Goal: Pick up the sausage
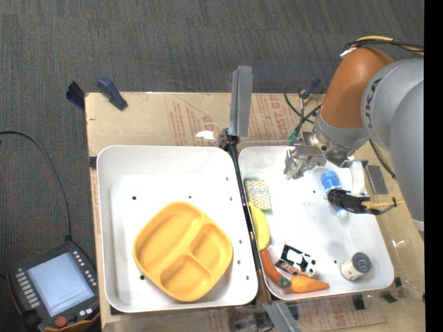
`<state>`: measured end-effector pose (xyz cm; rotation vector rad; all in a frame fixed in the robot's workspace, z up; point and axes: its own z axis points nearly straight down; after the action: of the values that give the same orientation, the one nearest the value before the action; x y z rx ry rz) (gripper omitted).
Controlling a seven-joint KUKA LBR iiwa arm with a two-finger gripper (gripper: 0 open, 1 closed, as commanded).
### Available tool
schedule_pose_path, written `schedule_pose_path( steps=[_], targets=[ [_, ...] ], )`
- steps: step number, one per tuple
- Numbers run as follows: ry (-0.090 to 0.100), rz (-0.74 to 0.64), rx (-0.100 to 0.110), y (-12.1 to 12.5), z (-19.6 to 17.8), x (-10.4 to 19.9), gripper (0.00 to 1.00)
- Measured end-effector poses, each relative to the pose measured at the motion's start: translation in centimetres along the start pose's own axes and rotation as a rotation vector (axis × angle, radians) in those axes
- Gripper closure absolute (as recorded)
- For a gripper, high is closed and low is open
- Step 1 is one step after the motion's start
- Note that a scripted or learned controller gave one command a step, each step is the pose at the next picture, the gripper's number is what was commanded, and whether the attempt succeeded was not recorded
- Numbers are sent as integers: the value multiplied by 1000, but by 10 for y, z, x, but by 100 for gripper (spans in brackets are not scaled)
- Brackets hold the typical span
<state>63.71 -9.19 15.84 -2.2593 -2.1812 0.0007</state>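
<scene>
Two white bins sit side by side on the bench. The left bin (111,185) carries a yellow tray (183,250) with three compartments, lying toward its near edge. The right bin (360,241) carries the clutter.

Along the right bin's left wall lie a small checked packet (259,194) and, just nearer, a banana (259,227). The sausage (270,268), reddish-brown, lies at the bin's near-left corner, running from the banana's near tip toward the front edge. Beside it sits a black-and-white block (296,259), touching or nearly so, and a carrot (309,286) lies along the front edge just beyond the sausage's near end. A grey roll (356,265) sits near the near-right corner. A blue bottle (331,182) lies by the right wall.

The gripper (296,170) hangs over the bin's far part, well apart from the sausage, with nothing between its fingers; whether the jaws are apart or together cannot be told.
</scene>
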Motion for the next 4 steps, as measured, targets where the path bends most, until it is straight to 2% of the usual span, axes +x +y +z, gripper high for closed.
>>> schedule_pose_path(
  steps=[1, 2, 3, 4],
  targets=[
    [1, -97, 1, -11, 15, -68, 100],
    [1, 90, 4, -99, -5, -41, 100],
    [0, 156, 3, -71, -52, 10, 100],
    [0, 435, 6, -143, -27, 14, 100]
  ],
)
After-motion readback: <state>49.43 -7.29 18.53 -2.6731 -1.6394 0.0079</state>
